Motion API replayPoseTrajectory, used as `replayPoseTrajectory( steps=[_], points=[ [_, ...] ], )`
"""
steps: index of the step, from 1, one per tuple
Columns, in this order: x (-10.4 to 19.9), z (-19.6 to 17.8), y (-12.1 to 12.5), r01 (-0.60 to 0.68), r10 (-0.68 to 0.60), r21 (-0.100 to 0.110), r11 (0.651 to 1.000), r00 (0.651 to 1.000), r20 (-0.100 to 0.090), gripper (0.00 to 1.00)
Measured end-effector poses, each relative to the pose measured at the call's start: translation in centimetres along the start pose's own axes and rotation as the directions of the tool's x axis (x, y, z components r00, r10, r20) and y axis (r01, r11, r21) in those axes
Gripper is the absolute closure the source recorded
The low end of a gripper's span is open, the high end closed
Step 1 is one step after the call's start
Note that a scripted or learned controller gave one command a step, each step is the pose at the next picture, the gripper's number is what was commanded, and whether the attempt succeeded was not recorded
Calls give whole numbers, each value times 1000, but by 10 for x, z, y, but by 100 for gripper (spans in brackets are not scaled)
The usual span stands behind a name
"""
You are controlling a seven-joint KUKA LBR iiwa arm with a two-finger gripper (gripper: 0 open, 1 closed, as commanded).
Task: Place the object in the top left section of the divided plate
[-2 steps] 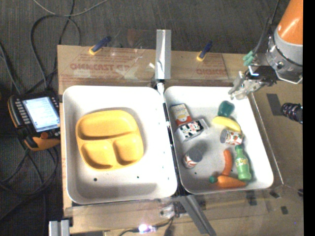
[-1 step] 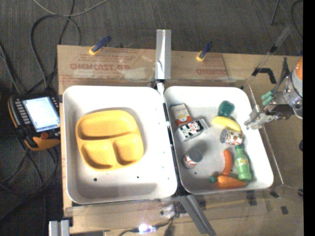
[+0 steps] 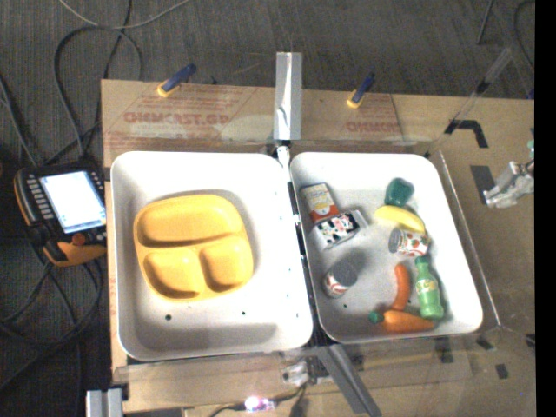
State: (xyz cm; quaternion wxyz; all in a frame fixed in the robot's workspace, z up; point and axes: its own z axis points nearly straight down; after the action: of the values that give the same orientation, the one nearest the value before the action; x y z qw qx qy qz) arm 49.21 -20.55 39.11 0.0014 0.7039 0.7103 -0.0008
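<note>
The yellow divided plate (image 3: 193, 247) lies in the left white bin (image 3: 130, 320). It has one wide section across the top and two smaller ones below, all bare. The right bin (image 3: 460, 259) holds several small objects: an orange carton (image 3: 319, 201), a black-and-white patterned box (image 3: 337, 227), a teal piece (image 3: 400, 189), a yellow banana (image 3: 400, 218), a small can (image 3: 411, 243), a green bottle (image 3: 426, 290), a carrot (image 3: 405, 321) and a grey-topped cup (image 3: 340, 277). A pale grey tip that looks like my gripper (image 3: 507, 187) pokes in at the right edge, beyond the right bin and far from the plate.
A metal post (image 3: 287, 94) stands behind the seam between the bins. Two blue-and-yellow clamps (image 3: 176, 80) hold the cardboard backing. A handheld pendant with a lit screen (image 3: 65, 202) sits left of the bench, among loose cables on the floor.
</note>
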Motion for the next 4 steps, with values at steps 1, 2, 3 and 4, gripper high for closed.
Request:
replayPoseTrajectory(
  steps=[1,2,3,4],
  points=[
    [-18,140,-9,-238,238,5,971,971,-1,100],
    [-11,79,-8,-345,345,4,939,939,0,100],
    [-9,92,-8,-495,495,6,869,869,-1,100],
    [-7,260,-6,-581,581,6,814,814,-2,100]
  ],
)
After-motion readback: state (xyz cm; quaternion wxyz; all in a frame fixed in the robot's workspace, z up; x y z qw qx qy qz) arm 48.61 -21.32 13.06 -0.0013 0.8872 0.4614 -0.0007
